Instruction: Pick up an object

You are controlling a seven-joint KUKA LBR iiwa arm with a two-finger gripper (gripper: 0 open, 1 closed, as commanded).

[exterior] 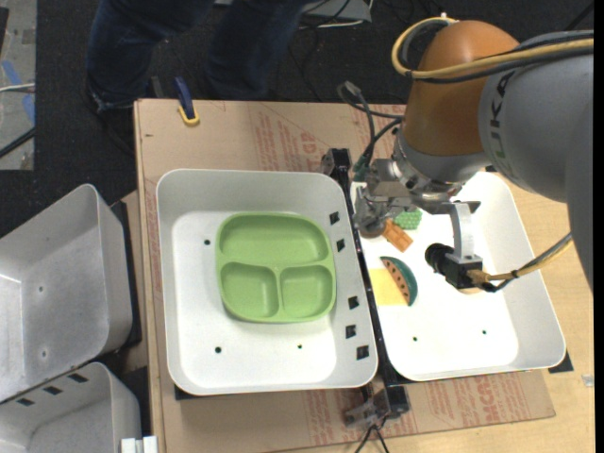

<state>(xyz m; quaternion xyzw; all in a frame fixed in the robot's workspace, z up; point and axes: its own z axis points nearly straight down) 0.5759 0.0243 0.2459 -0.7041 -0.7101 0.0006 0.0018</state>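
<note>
Three small things lie in the right bin (472, 338), all toward its 9–10 o'clock side. There is an orange piece (399, 240), a green piece (410, 220) just beside it at 1 o'clock, and a yellow wedge (392, 284) w/ a green-and-red edge near it at 6 o'clock. The left bin (189, 253) sits rim to rim w/ the right one at 9 o'clock and holds a green plate (276, 267) w/ three compartments, approx. centred. Both bins are white and rest on a brown worktop (245, 125) w/ faint red print. A blue-and-yellow clamp (189, 109) grips its far edge at 11 o'clock. Past that edge, at 12 o'clock, is dark floor w/ cables (340, 8) and a person (179, 17) in dark trousers, cut off by the frame. Off the worktop at 9 o'clock stands a grey tub (47, 272), partly cut off. The end effector (377, 213) hangs over the right bin's 10 o'clock corner, close to the orange and green pieces. Can't tell if it is spread or pressed together, or if it touches either piece, since the wrist hides that spot. The arm (538, 111) w/ its orange band (458, 74) covers the bin's 12–2 o'clock part. The small pieces are too small to identify.
</note>
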